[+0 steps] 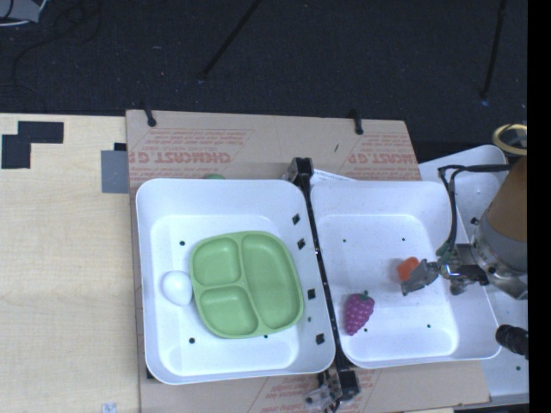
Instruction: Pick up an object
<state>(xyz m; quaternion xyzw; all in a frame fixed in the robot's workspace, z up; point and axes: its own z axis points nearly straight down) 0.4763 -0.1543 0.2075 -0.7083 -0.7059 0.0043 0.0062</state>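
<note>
Right bin (379, 222): orange object (407, 268) touching fingers (419, 279), ungrasped.

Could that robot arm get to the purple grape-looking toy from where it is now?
Probably yes. The purple grape toy lies in the open on the floor of the right bin, with nothing over it. The gripper is already low inside the same bin, beside a small orange object, a short way from the toy.

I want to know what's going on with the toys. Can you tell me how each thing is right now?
green divided plate: lying flat in the left bin, its sections bare.
white egg: resting against the plate's left edge.
purple grapes: lying loose in the right bin, untouched.
orange object: right at the gripper's tip; held or not, unclear.
gripper: low in the right bin.
</note>
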